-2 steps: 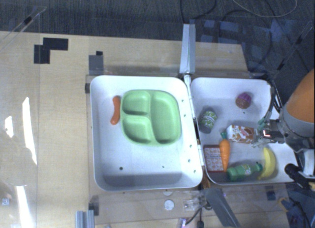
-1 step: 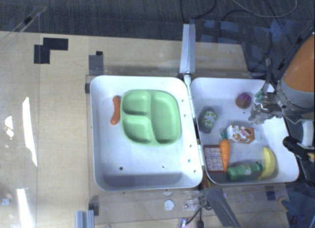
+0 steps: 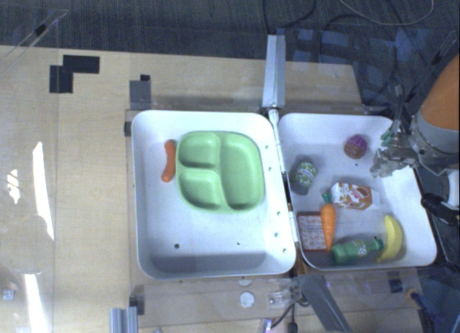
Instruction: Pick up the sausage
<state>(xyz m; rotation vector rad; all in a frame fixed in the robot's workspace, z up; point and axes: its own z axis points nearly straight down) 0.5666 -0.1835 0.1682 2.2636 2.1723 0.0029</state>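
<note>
Because the sausage [image 3: 168, 161] lies in the left bin [image 3: 208, 259], just beside the left edge of the green divided plate [image 3: 220, 170] and not on it, we judge that the task is not yet started in any real sense. It rests on the white floor of that bin, lengthwise along the plate, in the narrow strip between the plate and the bin wall. Our end effector [image 3: 392, 157] hangs far from the plate, over the right bin [image 3: 424, 249] near its right wall, and we cannot tell its state from this view; nothing is seen in it. Beneath and around it, all well apart from the plate, lie a purple round thing [image 3: 356, 146], a greenish ball [image 3: 304, 174], a small packet [image 3: 352, 195], a carrot [image 3: 328, 224], a green bottle [image 3: 356, 249] and a banana [image 3: 392, 237]. We think the arm [image 3: 440, 112] must cross over the divider to the far side of the plate. The strip there is tight, so we expect that a grasp across the short width of the sausage suits best, and that one side may hit the plate rim.
</note>
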